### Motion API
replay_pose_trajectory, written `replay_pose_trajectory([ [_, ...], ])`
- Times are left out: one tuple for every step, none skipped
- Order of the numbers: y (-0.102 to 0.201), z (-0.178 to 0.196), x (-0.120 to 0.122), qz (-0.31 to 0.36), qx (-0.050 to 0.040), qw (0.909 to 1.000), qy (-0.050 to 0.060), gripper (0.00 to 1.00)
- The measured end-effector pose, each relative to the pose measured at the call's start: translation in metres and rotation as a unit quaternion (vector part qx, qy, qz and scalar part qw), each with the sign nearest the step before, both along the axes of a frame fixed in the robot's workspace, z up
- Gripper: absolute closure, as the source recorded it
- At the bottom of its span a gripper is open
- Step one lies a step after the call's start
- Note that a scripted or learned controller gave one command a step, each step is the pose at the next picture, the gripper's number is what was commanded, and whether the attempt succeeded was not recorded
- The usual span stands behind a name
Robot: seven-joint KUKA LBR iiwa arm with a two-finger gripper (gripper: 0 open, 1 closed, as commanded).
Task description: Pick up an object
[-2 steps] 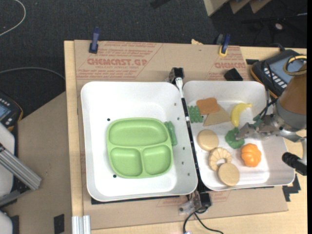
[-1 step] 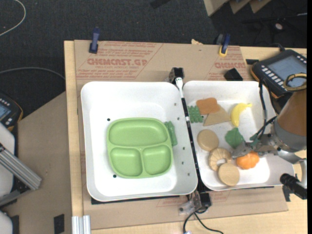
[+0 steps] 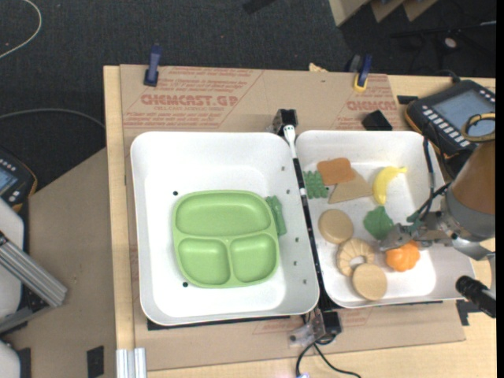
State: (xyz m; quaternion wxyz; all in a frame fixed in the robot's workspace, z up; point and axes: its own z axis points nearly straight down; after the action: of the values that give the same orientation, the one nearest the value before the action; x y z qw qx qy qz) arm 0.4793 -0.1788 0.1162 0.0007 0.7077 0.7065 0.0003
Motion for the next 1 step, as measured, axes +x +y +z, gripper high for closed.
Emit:
replay_pose_trajectory([
  [0.0852, 0.1058, 0.0528, 0.007, 0.0005, 1.0000, -0.007, 1.00],
])
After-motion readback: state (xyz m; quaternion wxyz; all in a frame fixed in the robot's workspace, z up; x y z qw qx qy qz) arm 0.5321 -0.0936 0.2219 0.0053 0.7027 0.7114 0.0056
